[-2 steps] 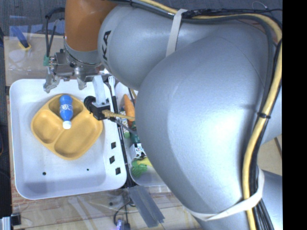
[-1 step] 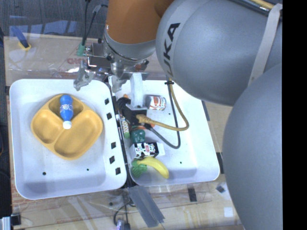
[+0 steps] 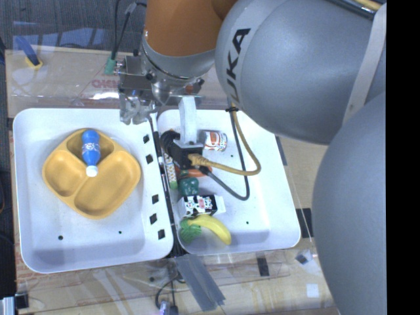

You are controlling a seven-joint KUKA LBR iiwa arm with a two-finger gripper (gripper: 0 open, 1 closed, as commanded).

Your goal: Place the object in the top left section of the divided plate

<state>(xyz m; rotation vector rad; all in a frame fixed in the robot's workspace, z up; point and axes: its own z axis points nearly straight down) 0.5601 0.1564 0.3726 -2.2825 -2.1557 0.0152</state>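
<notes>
Nearest, one smooth curved banana lies at the front of the right bin, to the right of the divided plate. Behind it sit one black-and-white carton, a small green block and one shiny can. One yellow plate with three rounded sections rests in the left bin. One blue bottle with a white cap lies on the plate's far part, its cap at the middle ridge. Beyond the plate, the gripper hangs at the bins' divider; its fingers cannot be told apart or together.
</notes>
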